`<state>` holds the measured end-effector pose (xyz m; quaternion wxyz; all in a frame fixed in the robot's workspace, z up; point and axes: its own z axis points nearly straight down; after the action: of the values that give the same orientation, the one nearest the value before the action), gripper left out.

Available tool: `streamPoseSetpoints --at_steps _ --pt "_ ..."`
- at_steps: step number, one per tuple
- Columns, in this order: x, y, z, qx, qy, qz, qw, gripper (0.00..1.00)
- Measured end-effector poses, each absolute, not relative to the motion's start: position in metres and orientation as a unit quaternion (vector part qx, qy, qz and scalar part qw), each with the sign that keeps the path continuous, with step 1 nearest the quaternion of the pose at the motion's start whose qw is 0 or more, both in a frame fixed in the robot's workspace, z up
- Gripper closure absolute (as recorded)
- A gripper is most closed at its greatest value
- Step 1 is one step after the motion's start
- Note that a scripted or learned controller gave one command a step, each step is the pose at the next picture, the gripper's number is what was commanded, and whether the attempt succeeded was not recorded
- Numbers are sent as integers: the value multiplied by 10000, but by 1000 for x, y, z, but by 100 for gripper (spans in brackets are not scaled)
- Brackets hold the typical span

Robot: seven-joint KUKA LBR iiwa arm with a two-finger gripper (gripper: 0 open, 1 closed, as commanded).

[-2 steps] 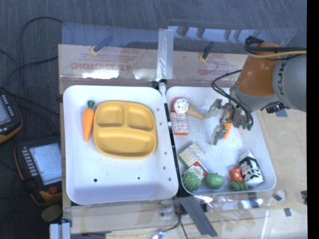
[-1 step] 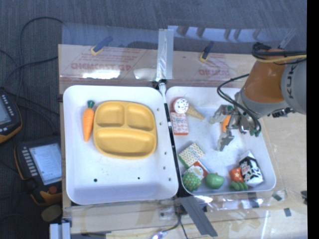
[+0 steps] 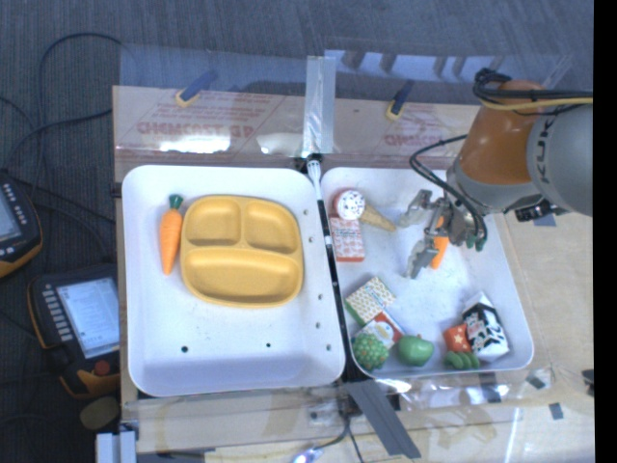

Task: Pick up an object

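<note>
Arm [image 3: 521, 148]: you have it reaching in over the right bin [image 3: 501, 287], wrist low, so work from where it hangs.
Left bin [image 3: 145, 355]: well off to the hand's far side, with the yellow divided plate [image 3: 241, 249] and a toy carrot [image 3: 171, 237]; leave these.
Hand [image 3: 424, 231]: its two fingers are spread, one toward the ice-cream cone, one nearer you, with a small orange piece [image 3: 440, 249] just beside them; you cannot tell whether it lies between them.
Nearest target: judge the orange piece the one to take; centre the hand over it, descend straight, then close.
Ice-cream cone toy [image 3: 362, 210]: just beyond the hand; keep the outer finger off it.
Cluster below the hand: food boxes [image 3: 371, 302], green vegetables [image 3: 415, 350], milk carton [image 3: 485, 328]; well apart, no hindrance.
Risk: a small piece may skid on the bin floor.
</note>
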<state>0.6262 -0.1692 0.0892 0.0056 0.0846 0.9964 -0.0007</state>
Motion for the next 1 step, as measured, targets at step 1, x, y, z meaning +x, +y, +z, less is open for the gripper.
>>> streamPoseSetpoints --at_steps 1 --pt "602 -190 89 707 9975 -15 56 0"
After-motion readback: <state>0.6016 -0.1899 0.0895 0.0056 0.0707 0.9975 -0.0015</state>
